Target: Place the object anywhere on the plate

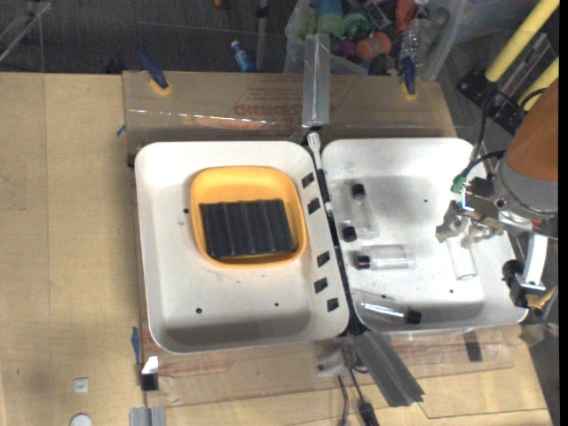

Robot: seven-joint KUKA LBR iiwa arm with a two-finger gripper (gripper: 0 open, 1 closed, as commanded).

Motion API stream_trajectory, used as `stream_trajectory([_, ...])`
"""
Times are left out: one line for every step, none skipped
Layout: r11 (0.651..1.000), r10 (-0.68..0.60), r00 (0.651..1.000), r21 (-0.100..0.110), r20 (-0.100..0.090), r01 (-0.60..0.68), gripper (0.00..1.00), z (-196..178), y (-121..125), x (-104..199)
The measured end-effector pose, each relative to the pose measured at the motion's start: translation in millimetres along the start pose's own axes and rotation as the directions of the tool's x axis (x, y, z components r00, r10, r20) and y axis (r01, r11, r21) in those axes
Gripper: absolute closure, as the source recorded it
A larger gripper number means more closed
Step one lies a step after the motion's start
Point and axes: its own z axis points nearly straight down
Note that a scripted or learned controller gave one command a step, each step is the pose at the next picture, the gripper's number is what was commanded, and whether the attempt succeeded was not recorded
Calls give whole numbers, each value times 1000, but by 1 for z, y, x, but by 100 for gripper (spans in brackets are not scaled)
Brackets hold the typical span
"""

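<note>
Two shallow white bins, left and right, seen side by side. Arm cut off at the right edge, with most of its body out of frame. Yellow plate seen in the left bin. Black ribbed block found lying flat on the plate, rectangular, with parallel ridges, covering most of the plate's floor. Gripper found low over the right bin's right side, its opening impossible to tell. Faint clear shape just below the gripper, hard to make out. Three clear vials with black caps found lying in the right bin, apart from the gripper.
</note>
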Motion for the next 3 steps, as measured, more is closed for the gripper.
stream_trajectory([986,-169,986,-2,3,169,100,-14,39,14])
stream_trajectory([877,-481,877,-3,4,481,100,-4,86,46])
stream_trajectory([858,-514,858,-2,4,514,100,-8,116,77])
